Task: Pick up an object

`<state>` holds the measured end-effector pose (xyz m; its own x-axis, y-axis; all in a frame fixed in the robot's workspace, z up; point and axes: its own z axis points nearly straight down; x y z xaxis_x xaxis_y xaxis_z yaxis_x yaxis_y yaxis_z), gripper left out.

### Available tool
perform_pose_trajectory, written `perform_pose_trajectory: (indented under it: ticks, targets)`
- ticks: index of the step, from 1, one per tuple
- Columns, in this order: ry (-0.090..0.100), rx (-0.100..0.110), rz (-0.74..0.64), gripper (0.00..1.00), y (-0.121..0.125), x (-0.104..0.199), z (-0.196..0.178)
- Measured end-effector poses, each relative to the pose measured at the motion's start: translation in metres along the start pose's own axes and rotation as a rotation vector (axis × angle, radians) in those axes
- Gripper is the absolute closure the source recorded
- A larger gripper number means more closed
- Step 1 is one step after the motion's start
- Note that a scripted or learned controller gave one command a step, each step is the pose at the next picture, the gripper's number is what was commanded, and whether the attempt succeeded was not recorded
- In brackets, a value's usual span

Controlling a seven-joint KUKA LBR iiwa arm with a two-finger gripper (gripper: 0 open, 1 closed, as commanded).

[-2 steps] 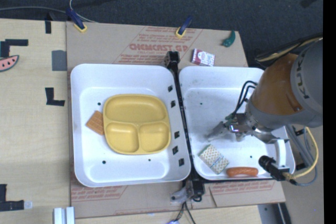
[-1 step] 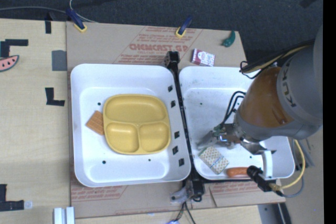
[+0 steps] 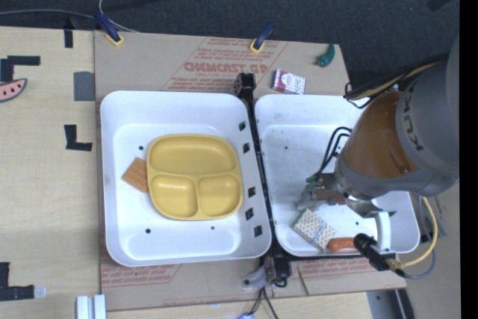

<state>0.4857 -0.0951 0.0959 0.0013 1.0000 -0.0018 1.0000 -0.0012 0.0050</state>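
Objects lying at the near edge of the right bin: a patterned packet and, just beside it, a small orange piece. End effector hanging low just above the packet; spread or pressed together, cannot tell. Left bin holding a yellow divided tray, a tan piece poking out at its left. Further back, a small red packet sitting on the desk.
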Motion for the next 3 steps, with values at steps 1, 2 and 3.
perform_pose_trajectory:
  ticks: [1, 2, 3]
  targets:
    - [0.002, 0.001, 0.000, 1.00, 0.000, 0.001, -0.009]
    - [0.004, 0.003, -0.001, 1.00, 0.000, 0.002, -0.018]
    - [0.005, 0.004, -0.002, 1.00, 0.000, 0.003, -0.027]
